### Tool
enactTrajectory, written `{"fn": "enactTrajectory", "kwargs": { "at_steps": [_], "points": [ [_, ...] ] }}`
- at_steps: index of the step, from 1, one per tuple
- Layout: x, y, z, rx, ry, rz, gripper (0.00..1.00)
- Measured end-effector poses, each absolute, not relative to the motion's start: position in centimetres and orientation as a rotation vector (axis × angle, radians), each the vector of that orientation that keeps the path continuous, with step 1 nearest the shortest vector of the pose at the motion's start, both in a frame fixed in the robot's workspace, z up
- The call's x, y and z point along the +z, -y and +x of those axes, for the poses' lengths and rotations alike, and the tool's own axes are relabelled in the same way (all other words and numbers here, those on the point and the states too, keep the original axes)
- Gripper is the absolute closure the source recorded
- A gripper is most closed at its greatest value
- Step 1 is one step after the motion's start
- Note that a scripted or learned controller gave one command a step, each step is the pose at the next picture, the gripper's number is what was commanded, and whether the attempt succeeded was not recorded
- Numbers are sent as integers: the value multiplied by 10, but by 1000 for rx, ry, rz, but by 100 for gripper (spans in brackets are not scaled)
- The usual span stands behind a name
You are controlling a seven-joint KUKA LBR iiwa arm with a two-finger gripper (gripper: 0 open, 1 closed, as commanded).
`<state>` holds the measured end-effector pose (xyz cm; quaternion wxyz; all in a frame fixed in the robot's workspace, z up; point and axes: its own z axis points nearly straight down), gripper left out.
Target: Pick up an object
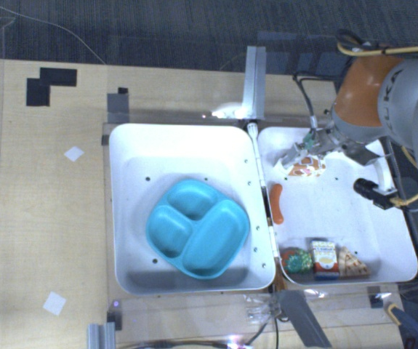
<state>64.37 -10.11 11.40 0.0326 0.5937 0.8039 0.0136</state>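
My gripper (298,153) is low over the back left part of the right bin (354,217). Just in front of it, touching or nearly so, lies a small orange and white item (307,168). An orange sausage-shaped piece (275,203) lies along this bin's left wall. At the bin's front stand a green item (296,260), a yellow and red box (324,257) and a tan speckled piece (352,265). I see nothing lifted by the gripper.
The left bin (132,158) bears a blue divided plate (198,227) in its middle. The grey arm with its orange band (365,86) comes in from the upper right, with a black part (372,191) over the right bin's right side.
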Motion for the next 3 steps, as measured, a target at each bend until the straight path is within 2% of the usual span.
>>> {"fn": "enactTrajectory", "kwargs": {
  "at_steps": [1,2,3],
  "points": [
    [111,100,633,36,-2578,1684,0],
    [110,98,602,24,-2789,1294,0],
    [88,92,657,0,-2910,1175,0]
  ]
}}
